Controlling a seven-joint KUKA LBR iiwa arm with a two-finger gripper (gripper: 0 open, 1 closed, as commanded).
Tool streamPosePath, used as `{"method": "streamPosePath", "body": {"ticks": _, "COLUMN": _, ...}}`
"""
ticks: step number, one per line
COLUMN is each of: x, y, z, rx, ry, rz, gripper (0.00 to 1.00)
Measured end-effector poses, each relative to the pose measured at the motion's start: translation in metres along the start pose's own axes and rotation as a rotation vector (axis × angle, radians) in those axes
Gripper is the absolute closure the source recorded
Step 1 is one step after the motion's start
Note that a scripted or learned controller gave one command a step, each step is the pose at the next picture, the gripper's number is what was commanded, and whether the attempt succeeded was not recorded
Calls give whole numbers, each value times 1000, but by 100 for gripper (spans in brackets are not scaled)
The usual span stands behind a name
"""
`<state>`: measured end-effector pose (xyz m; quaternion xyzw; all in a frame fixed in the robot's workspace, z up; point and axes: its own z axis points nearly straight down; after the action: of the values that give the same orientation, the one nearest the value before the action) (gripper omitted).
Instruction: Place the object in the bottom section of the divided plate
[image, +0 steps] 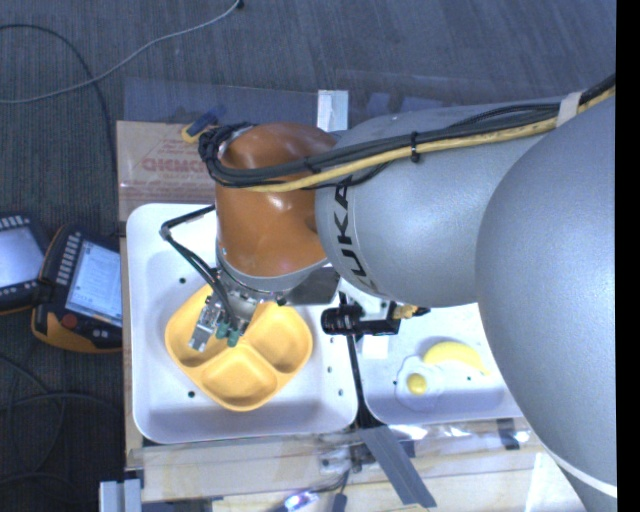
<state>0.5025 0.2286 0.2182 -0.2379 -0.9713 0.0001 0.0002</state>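
Yellow plastic is the material of the divided plate (240, 362), which lies in the left bin (150, 400) with its three sections facing up. The bottom section, nearest the camera, shows a bare yellow floor with nothing resting in it. The end effector (215, 328) hangs over the upper left part of the plate, at the divider between the upper sections. A small green and pale item sits at its tip; whether that is the object or part of the tool cannot be told, and whether the tool is wide, narrow or holding anything cannot be told either.

In the right bin (470, 400) lie a yellow dome-shaped piece (452, 352) and, just beside it, a white piece with a yellow centre, like a toy fried egg (415, 381). Both are well apart from the plate.

Assessment: placement is not done. If something is carried, it must travel toward the near section and be let go there. If not, a pick is outstanding as well.

The grey arm (480, 200) covers much of the worktop (240, 450). A handheld controller (80, 290) lies on the floor to the left.
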Motion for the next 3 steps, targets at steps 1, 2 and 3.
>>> {"method": "streamPosePath", "body": {"ticks": 1, "x": 19, "y": -4, "z": 4, "rx": -1, "ry": 0, "rz": -281, "gripper": 100}}
{"method": "streamPosePath", "body": {"ticks": 2, "x": 19, "y": -4, "z": 12, "rx": -2, "ry": 1, "rz": -695, "gripper": 100}}
{"method": "streamPosePath", "body": {"ticks": 3, "x": -5, "y": -8, "z": -8, "rx": -3, "ry": -1, "rz": -975, "gripper": 100}}
